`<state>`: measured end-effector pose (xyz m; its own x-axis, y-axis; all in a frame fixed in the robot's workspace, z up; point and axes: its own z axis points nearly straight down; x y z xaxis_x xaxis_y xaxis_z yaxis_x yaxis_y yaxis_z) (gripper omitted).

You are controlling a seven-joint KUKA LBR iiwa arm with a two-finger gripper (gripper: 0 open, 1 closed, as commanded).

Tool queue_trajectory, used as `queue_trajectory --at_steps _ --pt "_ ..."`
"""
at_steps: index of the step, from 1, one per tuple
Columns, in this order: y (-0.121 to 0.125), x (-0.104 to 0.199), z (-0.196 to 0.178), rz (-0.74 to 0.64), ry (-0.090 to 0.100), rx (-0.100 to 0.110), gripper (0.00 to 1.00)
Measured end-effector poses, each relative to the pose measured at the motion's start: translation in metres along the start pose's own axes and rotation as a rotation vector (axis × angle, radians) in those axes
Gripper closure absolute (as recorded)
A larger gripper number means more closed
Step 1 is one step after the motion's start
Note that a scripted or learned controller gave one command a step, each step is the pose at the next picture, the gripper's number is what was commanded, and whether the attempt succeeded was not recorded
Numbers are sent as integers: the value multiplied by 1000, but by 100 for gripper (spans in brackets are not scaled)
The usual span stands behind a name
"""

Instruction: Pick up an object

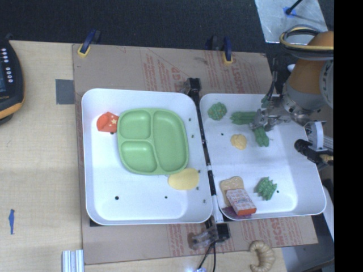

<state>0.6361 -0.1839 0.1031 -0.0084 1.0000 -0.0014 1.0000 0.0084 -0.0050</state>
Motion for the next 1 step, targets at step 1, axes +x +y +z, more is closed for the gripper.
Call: queue_trajectory --at_steps 1 --pt "8 102 -95 -3 3 -9 100"
